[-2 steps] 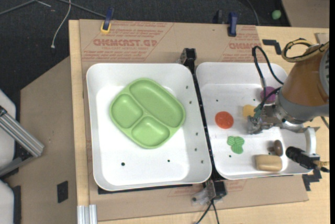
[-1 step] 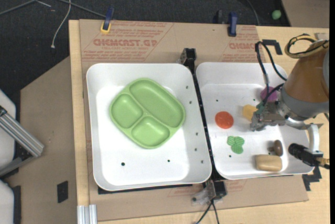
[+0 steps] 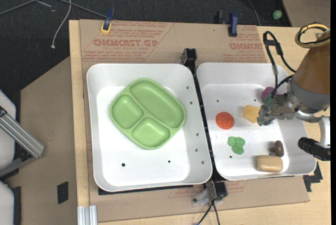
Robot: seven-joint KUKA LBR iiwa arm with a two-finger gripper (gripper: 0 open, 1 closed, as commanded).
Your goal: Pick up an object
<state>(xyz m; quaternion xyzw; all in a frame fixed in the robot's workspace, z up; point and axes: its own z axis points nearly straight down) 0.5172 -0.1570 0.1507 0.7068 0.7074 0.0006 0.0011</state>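
The right white bin [image 3: 210, 82] holds several small objects. A red-orange round piece [image 3: 225, 120] lies left of centre, and a yellow piece [image 3: 250, 112] sits just to its right. A green leafy piece [image 3: 236, 144] lies nearer the front. A tan loaf-shaped piece [image 3: 270, 164] and a small brown piece [image 3: 276, 148] are at the front right. A purple piece [image 3: 268, 93] shows partly behind the arm. My gripper [image 3: 264, 115] is low in this bin, right against the yellow piece's right side. Nothing is visibly lifted.
The left white bin [image 3: 105, 155] carries a green three-compartment plate [image 3: 148, 113]. A black divider [image 3: 198, 113] runs between the bins. The grey and orange arm [image 3: 315, 77] covers the right bin's far right side. Cables [image 3: 273, 50] hang by the arm.
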